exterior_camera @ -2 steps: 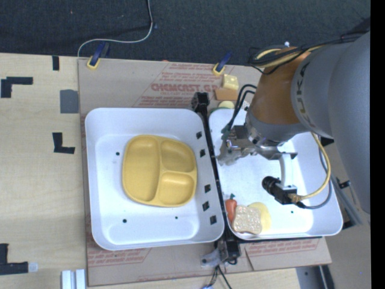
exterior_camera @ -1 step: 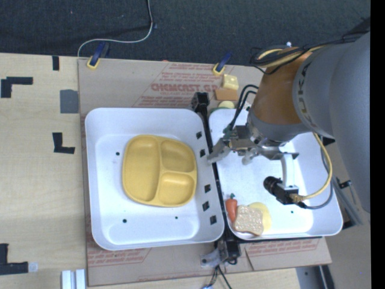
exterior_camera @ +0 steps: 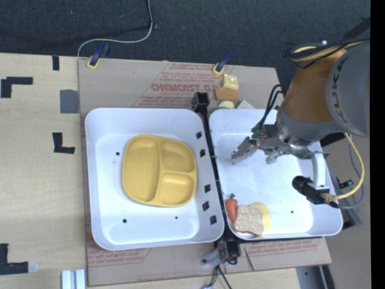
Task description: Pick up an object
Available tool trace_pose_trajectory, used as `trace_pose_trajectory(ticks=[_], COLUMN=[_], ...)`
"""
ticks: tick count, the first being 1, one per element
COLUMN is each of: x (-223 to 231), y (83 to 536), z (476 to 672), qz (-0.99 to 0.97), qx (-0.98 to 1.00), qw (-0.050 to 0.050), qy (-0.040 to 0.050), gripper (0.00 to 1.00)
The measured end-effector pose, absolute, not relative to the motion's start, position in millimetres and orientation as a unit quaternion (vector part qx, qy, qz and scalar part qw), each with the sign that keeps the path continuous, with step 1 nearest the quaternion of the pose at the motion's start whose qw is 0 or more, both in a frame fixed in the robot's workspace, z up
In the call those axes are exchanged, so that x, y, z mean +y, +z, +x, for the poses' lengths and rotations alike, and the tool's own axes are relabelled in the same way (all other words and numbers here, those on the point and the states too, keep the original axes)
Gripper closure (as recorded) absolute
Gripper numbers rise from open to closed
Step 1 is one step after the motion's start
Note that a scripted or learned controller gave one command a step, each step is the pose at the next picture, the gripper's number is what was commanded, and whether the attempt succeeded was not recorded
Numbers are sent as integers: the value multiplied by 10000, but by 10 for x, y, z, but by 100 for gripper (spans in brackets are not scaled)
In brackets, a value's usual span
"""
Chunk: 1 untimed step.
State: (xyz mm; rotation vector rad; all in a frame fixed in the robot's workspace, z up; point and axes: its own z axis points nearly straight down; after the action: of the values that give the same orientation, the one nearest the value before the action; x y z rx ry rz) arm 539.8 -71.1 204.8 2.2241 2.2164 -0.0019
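My gripper [exterior_camera: 258, 155] hangs over the middle of the right bin [exterior_camera: 301, 218] with its two fingers [exterior_camera: 243, 153] spread apart and nothing between them. At that bin's front left corner lie a small orange carrot [exterior_camera: 231, 208], a slice of brown bread [exterior_camera: 248, 220] and a pale yellow piece [exterior_camera: 263, 212] partly under the bread. They sit well below and to the front of the gripper. A yellow divided plate [exterior_camera: 159, 170] lies in the left bin [exterior_camera: 102, 221].
Behind the bins, on the cardboard, sit a yellow block [exterior_camera: 230, 81], a brown block [exterior_camera: 227, 93] and a pale green round item [exterior_camera: 225, 105]. A black divider [exterior_camera: 207, 161] runs between the bins. The arm's grey and orange body [exterior_camera: 319, 95] covers the right bin's far right corner.
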Motion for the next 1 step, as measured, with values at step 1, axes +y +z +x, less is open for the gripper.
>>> trace_pose_trajectory(ticks=[1], x=[-640], y=[1828], z=[6171], qz=[7058], qx=[7084], qw=[14], qy=[7], gripper=[0])
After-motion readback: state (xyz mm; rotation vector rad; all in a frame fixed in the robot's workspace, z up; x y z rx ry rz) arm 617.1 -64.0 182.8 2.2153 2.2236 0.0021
